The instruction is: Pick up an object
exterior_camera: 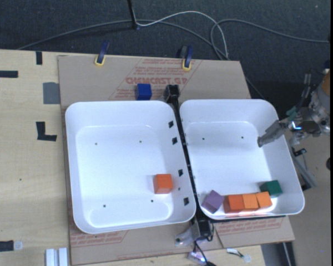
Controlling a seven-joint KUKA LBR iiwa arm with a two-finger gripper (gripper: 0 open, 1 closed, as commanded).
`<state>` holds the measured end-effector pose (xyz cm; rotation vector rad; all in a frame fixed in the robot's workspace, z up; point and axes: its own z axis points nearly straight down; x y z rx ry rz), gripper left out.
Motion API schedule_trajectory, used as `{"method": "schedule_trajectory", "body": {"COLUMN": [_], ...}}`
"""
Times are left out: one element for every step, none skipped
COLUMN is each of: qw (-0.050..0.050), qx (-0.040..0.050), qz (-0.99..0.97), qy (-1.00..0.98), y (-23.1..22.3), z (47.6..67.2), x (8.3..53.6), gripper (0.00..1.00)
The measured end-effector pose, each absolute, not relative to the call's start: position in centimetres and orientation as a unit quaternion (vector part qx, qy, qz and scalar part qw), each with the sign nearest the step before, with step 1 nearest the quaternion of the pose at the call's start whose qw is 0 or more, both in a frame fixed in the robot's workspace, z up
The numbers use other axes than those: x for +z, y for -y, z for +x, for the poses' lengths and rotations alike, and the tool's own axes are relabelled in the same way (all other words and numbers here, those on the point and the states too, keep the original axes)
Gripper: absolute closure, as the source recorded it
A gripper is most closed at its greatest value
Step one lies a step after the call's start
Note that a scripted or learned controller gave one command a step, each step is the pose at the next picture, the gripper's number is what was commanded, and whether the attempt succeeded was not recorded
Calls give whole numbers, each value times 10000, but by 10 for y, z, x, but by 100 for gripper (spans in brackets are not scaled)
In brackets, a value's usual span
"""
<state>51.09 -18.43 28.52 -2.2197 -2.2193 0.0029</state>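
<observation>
Blocks (247, 202) sit low in my right bin (227, 112); small, hard, light, so pinch flat sides. My pincer (269, 136) waits at mid right; open or closed, I cannot tell.

The arm enters from the right edge of the camera view, at mid-height. Only its end section is visible: a pale, rounded wrist housing at the edge, with dark brackets, thin cabling and a small bluish-lit fitting clustered beside it. From this cluster the claw (265, 139) extends leftward and slightly downward as a slim grey member, tapering toward its tip. The tip sits at the lowest and leftmost point of the assembly. The member is tilted, not vertical. Separation of the claw's tips cannot be resolved at this angle. Nothing is seen gripped at the tip.
</observation>
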Motion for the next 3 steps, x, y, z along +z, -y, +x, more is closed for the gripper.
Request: {"method": "schedule_trajectory", "body": {"qw": [1,18,21], "qx": [1,12,13], "qz": [-7070,-7068,-7068], "qy": [7072,7074,7074], "y": [184,185,183], "z": [511,517,525], "x": [287,243,193], "gripper": [0,0,0]}}
